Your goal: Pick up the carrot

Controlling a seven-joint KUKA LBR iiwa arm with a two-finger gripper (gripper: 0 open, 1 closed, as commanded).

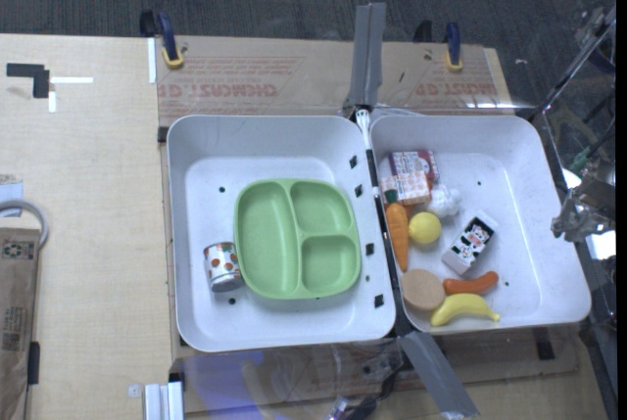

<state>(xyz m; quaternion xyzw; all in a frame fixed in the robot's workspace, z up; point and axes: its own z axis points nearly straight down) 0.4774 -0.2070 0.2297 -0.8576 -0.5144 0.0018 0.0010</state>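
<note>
Carrot lying in the right bin, tool off at the edge

We see the long orange carrot (397,234) along the left wall of the right white bin (519,154), touching a round yellow ball (424,228); whether the metal tool (580,217) beside the bin's right rim is open or closed, we cannot tell.

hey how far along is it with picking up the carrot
Nothing looks done yet. The carrot lies in the right bin along its left wall, beside the yellow ball, with nothing gripping it. The arm sits at the bin's right edge, away from the carrot. Reaching over, grasping and lifting are all left.
</note>
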